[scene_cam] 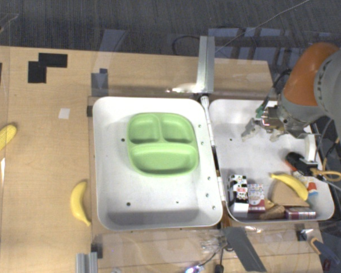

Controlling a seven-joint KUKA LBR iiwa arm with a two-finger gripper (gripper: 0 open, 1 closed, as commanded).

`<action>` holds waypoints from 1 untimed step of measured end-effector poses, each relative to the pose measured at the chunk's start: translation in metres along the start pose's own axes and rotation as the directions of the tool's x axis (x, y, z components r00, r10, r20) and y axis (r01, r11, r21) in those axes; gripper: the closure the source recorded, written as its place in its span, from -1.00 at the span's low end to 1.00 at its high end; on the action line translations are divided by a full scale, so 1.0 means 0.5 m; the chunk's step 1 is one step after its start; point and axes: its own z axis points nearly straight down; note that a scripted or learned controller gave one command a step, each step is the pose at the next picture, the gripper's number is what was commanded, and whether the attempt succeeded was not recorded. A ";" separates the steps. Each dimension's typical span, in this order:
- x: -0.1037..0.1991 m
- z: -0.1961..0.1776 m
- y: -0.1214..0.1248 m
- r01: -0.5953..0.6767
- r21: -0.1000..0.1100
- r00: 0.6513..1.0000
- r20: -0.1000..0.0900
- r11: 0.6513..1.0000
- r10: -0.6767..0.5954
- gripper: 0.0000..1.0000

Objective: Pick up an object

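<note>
My gripper [260, 127] hangs over the back part of the right bin [233, 115], above bare white floor, with nothing visibly in it. The loose objects lie along that bin's front edge, well in front of the gripper: a black-and-white patterned box [237, 187], a small red-and-white carton [256, 193], a yellow banana [290, 185] resting on a brown cardboard piece [277, 197], and a dark red bar [299, 213].
The left bin [111, 152] holds a green divided plate [161, 142]. On the wooden bench left of the bins lie a second banana [79, 202] and a yellow corn cob [1, 141]. A metal divider [211, 147] separates the two bins.
</note>
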 end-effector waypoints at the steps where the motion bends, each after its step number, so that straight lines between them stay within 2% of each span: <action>1: 0.003 -0.022 0.005 0.008 -0.005 1.000 0.000 1.000 -0.008 1.00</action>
